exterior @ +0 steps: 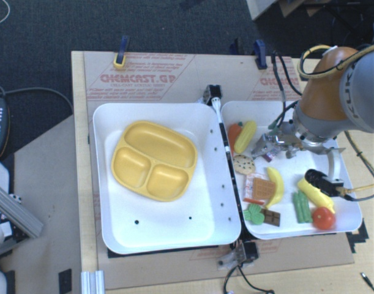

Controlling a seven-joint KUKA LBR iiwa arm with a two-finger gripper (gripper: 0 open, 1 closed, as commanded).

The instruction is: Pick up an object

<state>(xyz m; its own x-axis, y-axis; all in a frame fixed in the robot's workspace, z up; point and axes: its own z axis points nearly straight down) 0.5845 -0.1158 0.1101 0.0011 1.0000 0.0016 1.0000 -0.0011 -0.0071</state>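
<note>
Right bin (352,219): banana (275,183) lies just below the end effector (273,147).

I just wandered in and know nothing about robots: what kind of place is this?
Probably a robotics lab test bench, not a kitchen: a robot arm reaches over two white bins, the food looks like plastic toys, and a board is clamped down with loose cables around.

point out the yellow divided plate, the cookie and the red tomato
yellow divided plate (153,161), camera view, on its central ridge
cookie (242,163), camera view, middle of its top face
red tomato (324,218), camera view, centre of its round top
</note>
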